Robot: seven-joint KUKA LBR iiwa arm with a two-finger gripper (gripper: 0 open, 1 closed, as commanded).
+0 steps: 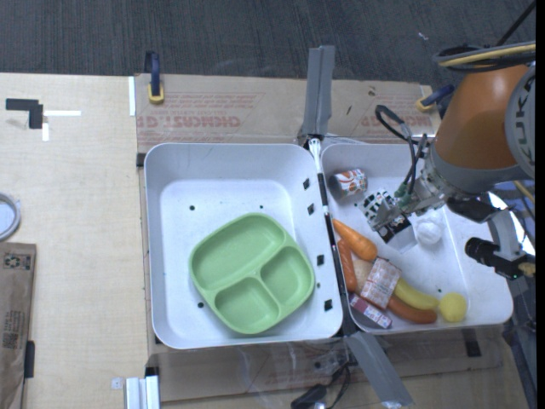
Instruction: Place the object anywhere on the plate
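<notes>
Camera view is looking down on a table [77,169] carrying two white bins, with the green plate [252,272] lying in the left bin [170,186], its three compartments facing up. Right of the plate, across the divider, the right bin [485,309] is holding the loose objects. Two orange carrots [353,241] are lying just beside the divider, nearest the plate, and a small packaged snack [380,283] is resting against them on the side away from the plate. Farther from the plate, a yellow banana [414,295] and a red sausage-like piece [410,312] are sitting near the bin's front wall, with a yellow lemon [454,307] just beyond them. A small printed can [348,181] is lying toward the bin's back corner, above the carrots. The grey and orange arm [481,126] is reaching into the right bin, and its pincer [387,216] is hanging over the middle of it, well apart from the plate and just beside a white rounded object [427,229]. Whether the pincer is spread or pressed together cannot be told, nor whether it is pinching anything.
</notes>
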